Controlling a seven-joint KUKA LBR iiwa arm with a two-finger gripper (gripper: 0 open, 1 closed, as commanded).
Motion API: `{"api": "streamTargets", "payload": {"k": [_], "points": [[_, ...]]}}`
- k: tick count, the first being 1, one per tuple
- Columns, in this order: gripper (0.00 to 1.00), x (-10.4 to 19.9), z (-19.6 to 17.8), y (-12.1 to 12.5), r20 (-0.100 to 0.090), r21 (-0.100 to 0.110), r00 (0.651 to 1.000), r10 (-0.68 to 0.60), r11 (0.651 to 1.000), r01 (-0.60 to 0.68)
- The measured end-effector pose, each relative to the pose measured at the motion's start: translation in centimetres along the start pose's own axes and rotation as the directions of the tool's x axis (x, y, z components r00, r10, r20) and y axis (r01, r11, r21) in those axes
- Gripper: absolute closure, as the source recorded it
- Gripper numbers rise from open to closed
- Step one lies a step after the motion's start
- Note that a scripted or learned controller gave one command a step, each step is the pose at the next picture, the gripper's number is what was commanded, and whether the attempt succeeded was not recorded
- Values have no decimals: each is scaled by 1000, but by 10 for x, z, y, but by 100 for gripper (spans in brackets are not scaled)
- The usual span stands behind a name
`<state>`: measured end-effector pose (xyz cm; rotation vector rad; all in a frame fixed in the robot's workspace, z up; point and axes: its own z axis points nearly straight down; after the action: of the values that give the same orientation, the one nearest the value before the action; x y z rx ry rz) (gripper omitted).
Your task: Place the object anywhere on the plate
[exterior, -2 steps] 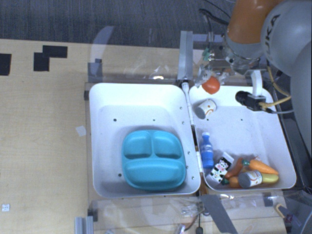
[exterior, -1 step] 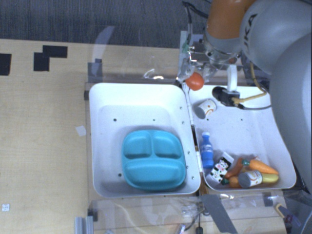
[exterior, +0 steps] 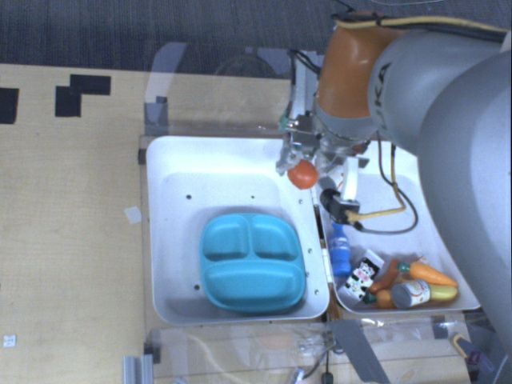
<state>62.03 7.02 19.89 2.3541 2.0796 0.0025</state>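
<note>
1. Camera view, overall: bench (exterior: 72,214) w/ two shallow white bins side by side. Left bin (exterior: 172,182) carries the blue plate (exterior: 252,262), 3 compartments, sitting toward the near side. Right bin (exterior: 468,298) has loose clutter: blue bottle (exterior: 340,250), carrot-like piece (exterior: 430,274), small can (exterior: 410,294), black-and-white patterned item (exterior: 364,274).
2. Camera view, arm: grey arm w/ orange band comes in from the right; end effector (exterior: 308,166) is over the far end of the divider between the bins.
3. Camera view, task thing: small round orange-red object (exterior: 302,174), looks like a toy tomato, sits right at the fingertips, apparently pinched between them and raised above the bin edge. Fingers closed down to about its width; contact points partly hidden by the wrist, so grip quality is unclear.
4. Camera view, relation: object is well apart from the plate, beyond its far-right corner.
5. Handling (judgement): prob. light, hollow plastic or rubber, smooth and round, so apt to squirt out of a 2-finger pinch or roll once let go. Best hold is across the widest part, at mid-height.
6. Next (judgement): carry toward plate, lower close before release; a compartment should stop rolling.
</note>
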Motion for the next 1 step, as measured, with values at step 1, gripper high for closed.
{"api": "streamTargets", "payload": {"k": [1], "points": [[100, -15, -30, -80, 0, -2, 960, -279, 960, 279]]}}
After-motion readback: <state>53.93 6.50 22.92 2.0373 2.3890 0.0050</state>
